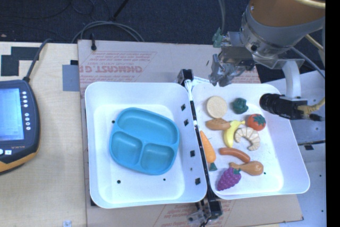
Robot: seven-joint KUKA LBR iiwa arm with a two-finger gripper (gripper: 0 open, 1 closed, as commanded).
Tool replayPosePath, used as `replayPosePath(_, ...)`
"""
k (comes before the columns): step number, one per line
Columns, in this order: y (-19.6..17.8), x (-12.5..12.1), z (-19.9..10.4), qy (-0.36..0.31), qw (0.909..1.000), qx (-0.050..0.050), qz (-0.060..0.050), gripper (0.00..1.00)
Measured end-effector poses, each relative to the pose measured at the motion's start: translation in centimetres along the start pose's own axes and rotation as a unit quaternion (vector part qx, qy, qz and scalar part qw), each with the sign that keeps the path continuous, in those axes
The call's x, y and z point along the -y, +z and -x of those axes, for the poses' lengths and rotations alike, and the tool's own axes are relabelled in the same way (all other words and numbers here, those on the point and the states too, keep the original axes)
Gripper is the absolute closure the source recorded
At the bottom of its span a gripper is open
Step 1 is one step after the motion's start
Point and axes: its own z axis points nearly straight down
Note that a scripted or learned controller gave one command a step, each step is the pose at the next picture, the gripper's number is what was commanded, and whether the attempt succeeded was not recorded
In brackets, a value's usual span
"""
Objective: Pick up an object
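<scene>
Jaws (223, 76) poised above right bin's (287, 181) far edge

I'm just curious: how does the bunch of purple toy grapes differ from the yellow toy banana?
The bunch of purple toy grapes is knobbly and lies near the front edge of the right white bin; the yellow toy banana is smooth, curved, and lies mid-bin among other toys. Both are toy fruit in the same bin.

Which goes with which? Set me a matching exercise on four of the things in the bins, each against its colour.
Things:
1. divided plate
2. bunch of grapes
3. banana
4. tomato

Colours:
a. yellow
b. red
c. blue
d. purple

Pairs: 1-c, 2-d, 3-a, 4-b
</scene>
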Motion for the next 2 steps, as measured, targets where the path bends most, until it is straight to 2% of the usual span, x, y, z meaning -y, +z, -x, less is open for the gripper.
replayPosePath(1,4.7,5.7,-8.0,-0.004,0.9999,0.001,-0.013,1.0)
replayPosePath(2,3.6,5.4,-7.7,-0.003,0.9999,0.002,-0.013,1.0)
